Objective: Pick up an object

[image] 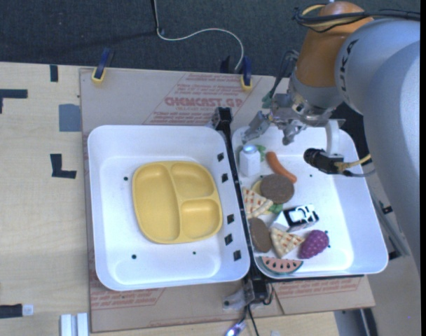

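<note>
Red printed lettering runs across the brown cardboard sheet (192,100) that lies under the 2 white bins, just above the left bin (101,187). The largest line seems to read "CHEMCAST GP", though the letters are blurred. Smaller red lines above and below it are too small to read.

A: Which parts are obstructed?
B: The arm (367,54) covers the far right corner of the right bin (339,254), and the frame's right edge cuts the arm off.
A: Gripper condition?
B: The gripper (276,121) is small and cluttered; finger spacing cannot be determined.
A: Items in the bin?
B: The watermelon slice (279,264) lies partly under the waffle wedge (286,242). The print on the black-and-white item (299,217) is too small to read.
</note>
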